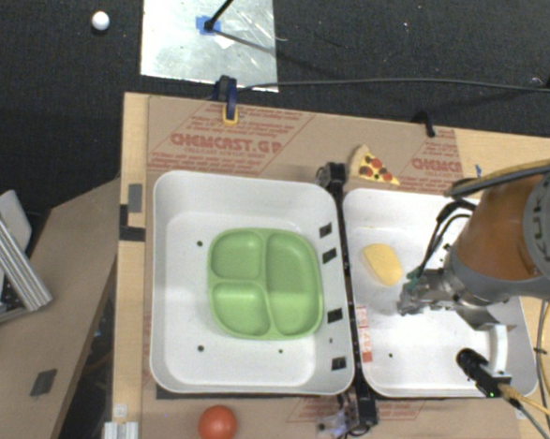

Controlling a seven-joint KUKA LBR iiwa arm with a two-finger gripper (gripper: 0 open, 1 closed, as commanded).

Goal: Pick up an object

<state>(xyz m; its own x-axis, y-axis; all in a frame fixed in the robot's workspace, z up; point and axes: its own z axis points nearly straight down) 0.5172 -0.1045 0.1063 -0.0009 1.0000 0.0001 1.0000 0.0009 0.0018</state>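
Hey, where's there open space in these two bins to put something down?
Left bin: bare white floor rings the green divided plate, widest along its left wall and front edge. Right bin: free floor lies at the front, between the center divider and the arm. It is crowded around the yellow object, where the gripper sits close beside it.

1. A pale yellow object (pixel 382 264), smooth and rounded like a flattened oval, lay flat on the floor of the right bin (pixel 387 362).
2. It sat in that bin's far-left part, near the divide between the two bins, apart from the walls.
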